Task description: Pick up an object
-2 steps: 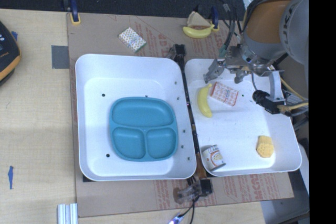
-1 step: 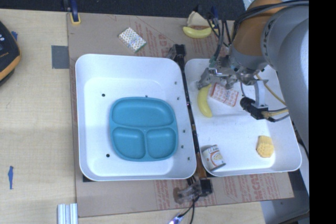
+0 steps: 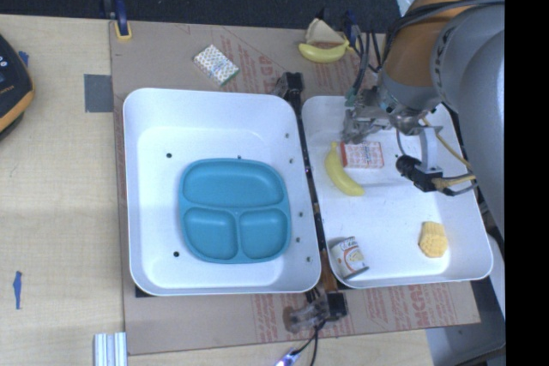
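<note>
Camera view: tool (image 3: 358, 126) hangs over the right bin (image 3: 463, 270), finger state impossible to tell; the red-and-white carton (image 3: 362, 155) lies just below it, touching the banana (image 3: 343, 174) at its left.

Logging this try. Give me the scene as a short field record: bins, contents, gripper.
left bin: holds blue tray
right bin: banana, red-white box, can, yellow piece
outside bins: second banana, packet
gripper: low in right bin, by the box and banana
grasp: cannot tell
</note>
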`<state>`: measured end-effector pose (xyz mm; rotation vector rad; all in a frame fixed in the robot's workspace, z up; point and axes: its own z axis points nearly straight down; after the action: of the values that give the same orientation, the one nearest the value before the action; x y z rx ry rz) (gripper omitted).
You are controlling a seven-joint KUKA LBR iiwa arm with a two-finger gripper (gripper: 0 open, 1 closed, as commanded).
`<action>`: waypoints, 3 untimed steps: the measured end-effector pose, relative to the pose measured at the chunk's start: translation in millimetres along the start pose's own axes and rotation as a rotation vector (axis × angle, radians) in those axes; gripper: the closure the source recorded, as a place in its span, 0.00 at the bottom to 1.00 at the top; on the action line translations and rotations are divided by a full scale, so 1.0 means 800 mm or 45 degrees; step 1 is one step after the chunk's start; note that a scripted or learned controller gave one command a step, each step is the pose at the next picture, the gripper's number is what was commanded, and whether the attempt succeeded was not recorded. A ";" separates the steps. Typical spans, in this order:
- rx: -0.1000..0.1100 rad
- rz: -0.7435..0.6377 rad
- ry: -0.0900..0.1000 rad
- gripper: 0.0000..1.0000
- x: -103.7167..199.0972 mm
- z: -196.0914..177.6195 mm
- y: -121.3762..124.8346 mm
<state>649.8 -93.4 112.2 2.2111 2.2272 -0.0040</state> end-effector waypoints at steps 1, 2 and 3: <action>0.001 -0.001 0.000 0.00 0.000 0.000 0.000; -0.013 0.000 0.000 0.00 -0.006 0.019 -0.021; -0.013 0.000 -0.004 1.00 -0.009 0.005 -0.020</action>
<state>633.6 -100.6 108.6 2.2040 2.2204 0.0041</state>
